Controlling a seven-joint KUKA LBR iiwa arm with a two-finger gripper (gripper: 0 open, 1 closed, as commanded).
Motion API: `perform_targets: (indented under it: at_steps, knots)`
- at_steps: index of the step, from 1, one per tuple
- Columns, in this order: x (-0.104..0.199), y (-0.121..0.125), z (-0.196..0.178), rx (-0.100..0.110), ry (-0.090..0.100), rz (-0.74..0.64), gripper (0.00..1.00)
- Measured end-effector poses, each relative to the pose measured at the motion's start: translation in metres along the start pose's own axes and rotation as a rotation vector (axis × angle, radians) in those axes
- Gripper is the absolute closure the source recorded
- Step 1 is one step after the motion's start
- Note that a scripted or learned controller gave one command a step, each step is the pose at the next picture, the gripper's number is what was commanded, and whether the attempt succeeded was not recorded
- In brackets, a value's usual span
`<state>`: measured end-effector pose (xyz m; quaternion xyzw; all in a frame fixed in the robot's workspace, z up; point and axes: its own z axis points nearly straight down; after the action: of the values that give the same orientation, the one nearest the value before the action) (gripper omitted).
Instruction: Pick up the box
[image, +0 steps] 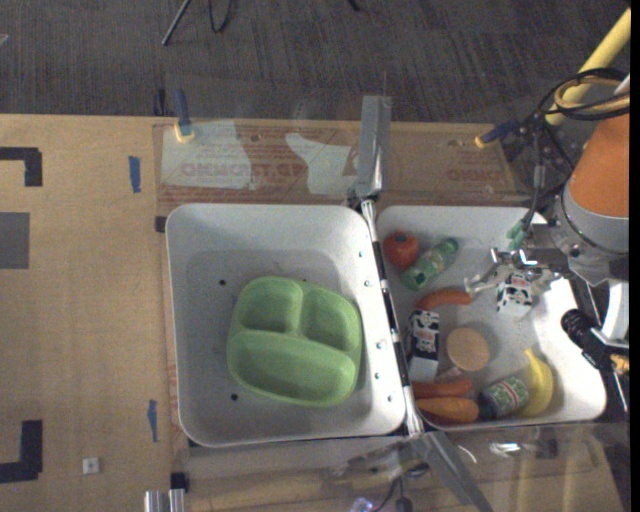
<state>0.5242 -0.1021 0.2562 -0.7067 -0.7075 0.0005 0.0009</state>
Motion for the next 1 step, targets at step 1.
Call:
perform_targets:
  at_steps: [1]
  knots:
    - [-0.0701, -0.0117, 0.1478, -0.007, -0.003, -0.083, 0.00]
